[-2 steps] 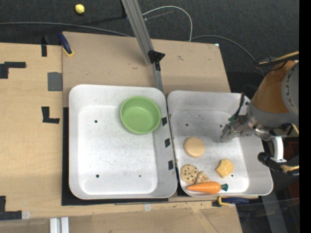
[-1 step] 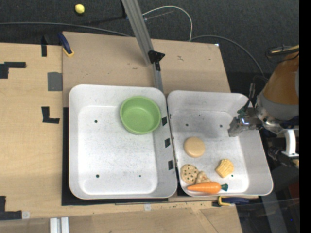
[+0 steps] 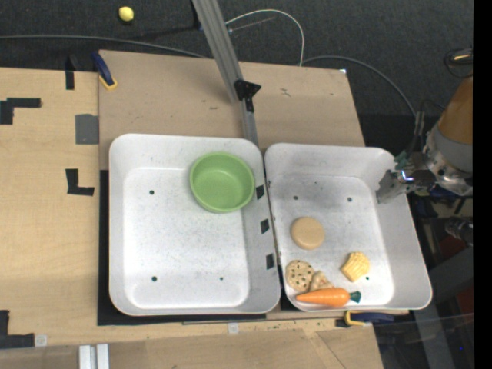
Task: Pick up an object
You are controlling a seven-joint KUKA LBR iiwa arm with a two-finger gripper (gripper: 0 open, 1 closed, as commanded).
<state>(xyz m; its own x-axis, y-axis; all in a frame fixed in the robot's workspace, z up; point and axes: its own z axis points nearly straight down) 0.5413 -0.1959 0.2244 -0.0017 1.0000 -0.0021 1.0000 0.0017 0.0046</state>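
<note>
A: Where does the gripper [image 3: 390, 181] sit relative to the food?

B: At the far right rim of the right bin [image 3: 400, 229], holding nothing. The pieces lie to its near left.

A: Open or closed?

B: Too small to judge; I cannot tell.

A: Count them.

B: Four in the right bin: one round tan piece [image 3: 307, 233], one cookie [image 3: 298, 273], one yellow chunk [image 3: 354, 266], one carrot [image 3: 327, 297] with its long axis left to right along the near wall. One green bowl [image 3: 222, 181] in the left bin [image 3: 134, 229].
</note>
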